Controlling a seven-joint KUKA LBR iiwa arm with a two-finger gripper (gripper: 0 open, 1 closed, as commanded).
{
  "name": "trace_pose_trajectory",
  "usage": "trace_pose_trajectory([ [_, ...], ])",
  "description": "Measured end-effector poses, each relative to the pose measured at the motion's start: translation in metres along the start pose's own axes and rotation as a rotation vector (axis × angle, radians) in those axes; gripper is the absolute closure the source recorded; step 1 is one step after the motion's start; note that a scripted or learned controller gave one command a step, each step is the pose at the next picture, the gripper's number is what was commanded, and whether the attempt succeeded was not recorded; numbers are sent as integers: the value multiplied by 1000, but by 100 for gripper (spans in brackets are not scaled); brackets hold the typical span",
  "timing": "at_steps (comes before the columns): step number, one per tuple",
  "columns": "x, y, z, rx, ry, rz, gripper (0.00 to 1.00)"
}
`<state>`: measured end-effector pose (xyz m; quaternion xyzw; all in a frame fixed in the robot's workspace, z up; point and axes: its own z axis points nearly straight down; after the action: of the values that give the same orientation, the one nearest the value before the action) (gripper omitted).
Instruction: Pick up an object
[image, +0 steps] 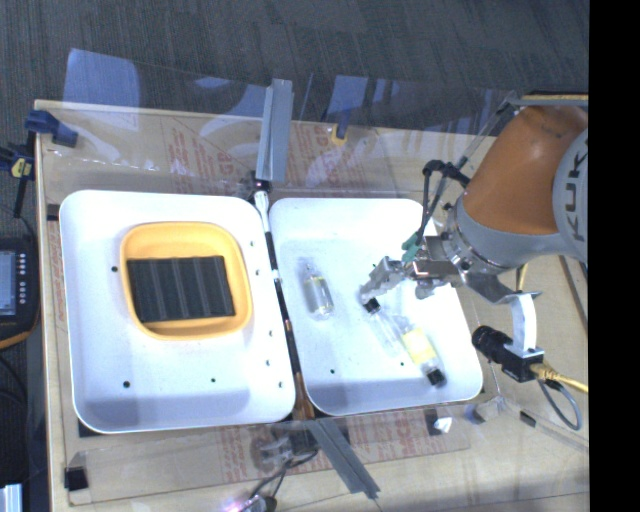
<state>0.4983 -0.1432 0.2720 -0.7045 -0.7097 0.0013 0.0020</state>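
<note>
Down at the near edge of the right bin (330, 400) lies a clear tube with a yellow band (412, 343), black-capped, and beside it toward the middle a small clear vial (319, 295). Both look light, hard and slippery, so a grip across the middle of the barrel seems safest. Gripper (372, 295) hovers low just above the tube's upper end, fingers narrowly parted, holding nothing.
</note>
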Motion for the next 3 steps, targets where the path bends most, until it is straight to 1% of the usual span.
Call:
trace_pose_trajectory([
  [1,0,0,0,0,0,0,0],
  [2,25,7,182,1,-1,7,0],
  [3,-30,71,180,-3,0,-36,0],
])
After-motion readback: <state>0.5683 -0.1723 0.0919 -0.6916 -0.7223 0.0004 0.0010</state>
